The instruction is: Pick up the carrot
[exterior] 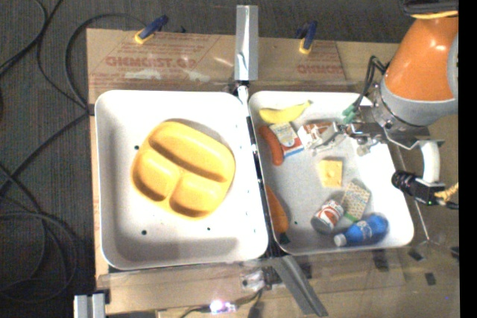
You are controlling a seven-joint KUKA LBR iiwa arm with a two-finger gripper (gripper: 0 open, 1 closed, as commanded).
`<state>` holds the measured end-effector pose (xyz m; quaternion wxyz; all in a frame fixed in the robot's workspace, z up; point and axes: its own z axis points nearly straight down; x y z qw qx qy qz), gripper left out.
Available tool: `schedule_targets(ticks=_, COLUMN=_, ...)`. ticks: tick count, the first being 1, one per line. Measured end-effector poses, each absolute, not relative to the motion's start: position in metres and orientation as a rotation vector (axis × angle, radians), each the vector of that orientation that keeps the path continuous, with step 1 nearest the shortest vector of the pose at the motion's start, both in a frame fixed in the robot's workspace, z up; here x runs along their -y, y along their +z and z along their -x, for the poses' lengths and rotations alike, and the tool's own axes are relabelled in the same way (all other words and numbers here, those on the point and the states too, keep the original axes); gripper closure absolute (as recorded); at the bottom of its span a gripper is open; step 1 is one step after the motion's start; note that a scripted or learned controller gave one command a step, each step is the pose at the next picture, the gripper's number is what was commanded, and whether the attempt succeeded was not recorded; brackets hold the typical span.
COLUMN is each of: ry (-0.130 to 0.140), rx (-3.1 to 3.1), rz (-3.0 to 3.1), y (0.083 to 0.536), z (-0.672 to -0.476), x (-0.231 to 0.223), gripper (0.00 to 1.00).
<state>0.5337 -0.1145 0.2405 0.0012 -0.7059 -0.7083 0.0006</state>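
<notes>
The carrot (pixel 277 211) is orange with a small green end. It lies along the left wall of the right bin (pixel 399 234), near the front corner. The gripper (pixel 352 132) hangs over the back right part of that bin, close to a red and white packet (pixel 319 133). It is well away from the carrot, up and to the right of it. The grey arm with its orange band (pixel 426 59) comes in from the right.
The right bin also holds a banana (pixel 283 113), a reddish sausage (pixel 273 145), a cheese slice (pixel 330 173), a cracker (pixel 356 199), a small can (pixel 326 217) and a blue bottle (pixel 363 230). A yellow divided plate (pixel 184 167) fills the left bin (pixel 112 234).
</notes>
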Motion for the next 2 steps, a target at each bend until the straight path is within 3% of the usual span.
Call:
schedule_targets(ticks=1, ry=0.003, rx=2.356, rz=2.077, y=0.217, z=-0.540, x=0.171, gripper=0.00)
schedule_targets(ticks=2, ry=-0.008, rx=2.482, rz=1.942, y=0.089, z=-0.549, x=0.161, gripper=0.00)
